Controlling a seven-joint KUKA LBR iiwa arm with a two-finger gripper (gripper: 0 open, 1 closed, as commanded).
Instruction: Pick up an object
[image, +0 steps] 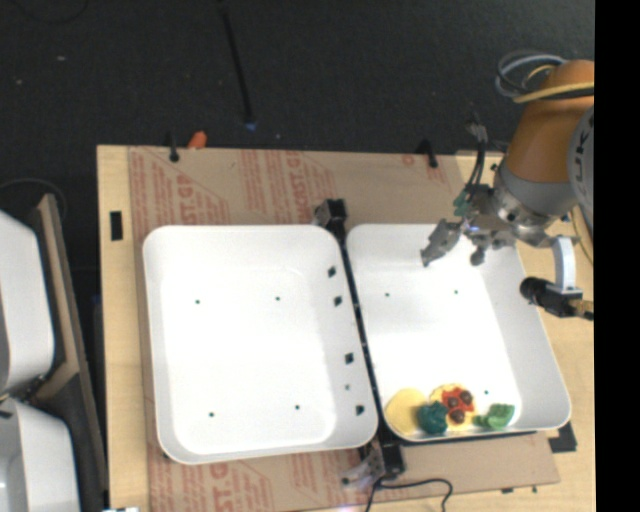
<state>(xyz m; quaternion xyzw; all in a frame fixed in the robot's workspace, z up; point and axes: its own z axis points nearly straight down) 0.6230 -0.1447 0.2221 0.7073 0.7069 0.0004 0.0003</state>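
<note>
The grey two-finger gripper (455, 244) hangs over the far end of the right white bin (520, 330), fingers spread apart and holding nothing; the little pile of yellow, teal, red and green toys (450, 408) sits well apart, in the near corner.

A pale wooden counter (120, 300) carries a brown cardboard sheet (240, 190) printed with red lettering, spreading left of and below the gripper (455, 248). Beyond the counter, above the gripper, lies a dark speckled floor (300, 70) crossed by a thin black cable (238, 70). Far left of the gripper stand white panels (25, 300) edged in wood.
</note>
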